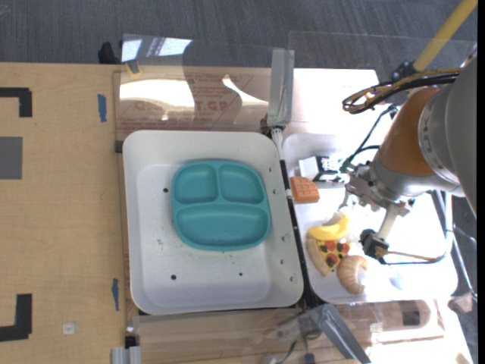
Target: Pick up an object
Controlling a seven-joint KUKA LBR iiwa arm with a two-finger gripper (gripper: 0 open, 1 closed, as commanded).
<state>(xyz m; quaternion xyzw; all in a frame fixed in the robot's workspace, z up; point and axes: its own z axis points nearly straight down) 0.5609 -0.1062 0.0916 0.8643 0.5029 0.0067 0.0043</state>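
My gripper hangs over the right bin, just above and to the right of a yellow toy banana. An orange waffle-like block lies at the bin's left wall, left of the gripper. Below the banana lie a pizza slice and a tan croissant, touching each other. I see nothing held by the gripper, and the wrist hides its tip.
The left bin holds a teal divided plate at its middle. A raised rim separates the two bins. The grey arm with its orange band covers the right bin's upper right part.
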